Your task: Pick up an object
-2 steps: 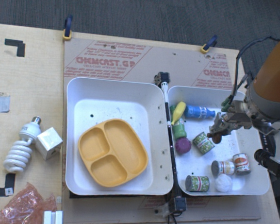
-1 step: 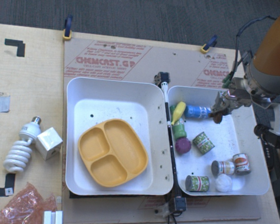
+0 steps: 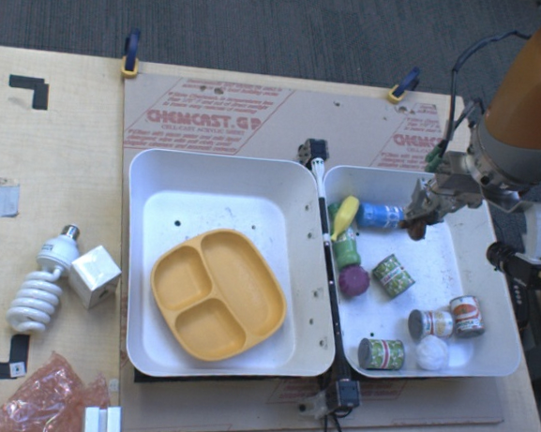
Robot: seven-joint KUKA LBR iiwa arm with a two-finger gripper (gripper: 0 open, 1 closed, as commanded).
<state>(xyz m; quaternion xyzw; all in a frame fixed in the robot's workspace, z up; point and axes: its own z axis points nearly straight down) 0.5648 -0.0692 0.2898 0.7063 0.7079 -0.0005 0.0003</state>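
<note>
Camera view puts your pincer (image 3: 419, 217) low over the right bin (image 3: 483, 370), at its far side, just beside the blue bottle (image 3: 381, 215). You cannot tell how it is set, and nothing shows in its grasp. You look to be in the approach step. Next, line up over the bottle, which lies on its side by the yellow piece (image 3: 345, 213), then descend squarely.

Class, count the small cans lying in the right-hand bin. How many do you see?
5: a blue can near the top, a green can mid-bin, another green can at the bottom edge, and two cans side by side at right. Others may be hidden.
</note>
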